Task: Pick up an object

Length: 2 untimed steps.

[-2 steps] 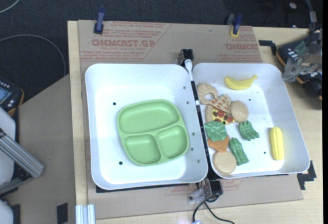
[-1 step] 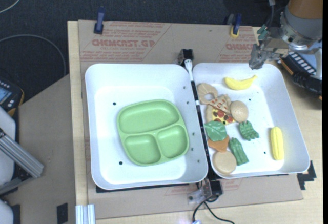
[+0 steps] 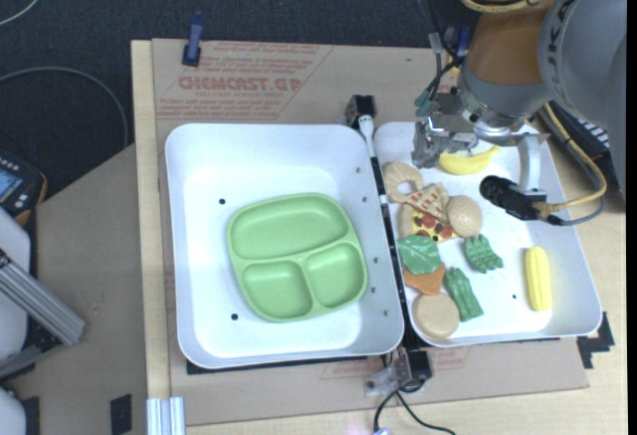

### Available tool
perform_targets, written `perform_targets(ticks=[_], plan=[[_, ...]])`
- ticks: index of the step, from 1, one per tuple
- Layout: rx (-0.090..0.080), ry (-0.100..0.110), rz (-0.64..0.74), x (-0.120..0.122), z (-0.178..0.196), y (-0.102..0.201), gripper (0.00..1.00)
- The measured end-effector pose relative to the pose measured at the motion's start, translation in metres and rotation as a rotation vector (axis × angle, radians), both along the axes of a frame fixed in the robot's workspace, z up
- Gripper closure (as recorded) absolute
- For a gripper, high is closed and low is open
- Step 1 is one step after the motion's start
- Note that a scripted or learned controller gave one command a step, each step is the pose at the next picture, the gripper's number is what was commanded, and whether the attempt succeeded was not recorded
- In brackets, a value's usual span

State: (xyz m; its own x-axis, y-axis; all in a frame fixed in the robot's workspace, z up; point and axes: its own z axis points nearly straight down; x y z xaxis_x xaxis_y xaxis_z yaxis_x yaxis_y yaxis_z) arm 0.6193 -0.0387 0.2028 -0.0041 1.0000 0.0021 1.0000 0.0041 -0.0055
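The right bin [image 3: 572,309] holds several toy foods. Among them are a yellow banana [image 3: 469,162] at the far end, a pizza slice [image 3: 426,208], a beige egg-shaped piece [image 3: 464,215], a green leaf [image 3: 419,252] and a yellow corn cob [image 3: 537,278]. My gripper [image 3: 448,138] hangs low over the far end of this bin, right above the banana and partly covering it. Whether it touches the banana is unclear. Nothing is seen lifted.
The left bin [image 3: 194,174] holds a green three-part tray [image 3: 296,256]. More green pieces [image 3: 464,292], a round tan disc [image 3: 436,317] and a tan piece [image 3: 401,178] fill the right bin's left side. A black cable and connector [image 3: 508,194] trail from the wrist over the bin.
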Motion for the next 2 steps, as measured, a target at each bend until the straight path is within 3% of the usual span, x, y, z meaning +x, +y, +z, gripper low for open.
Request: perform_targets(ticks=[1,2], plan=[[-0.001,-0.008,0.002,-0.02,0.04,0.075,1.0],[0.0,0.0,0.002,-0.048,0.019,0.141,1.0]])
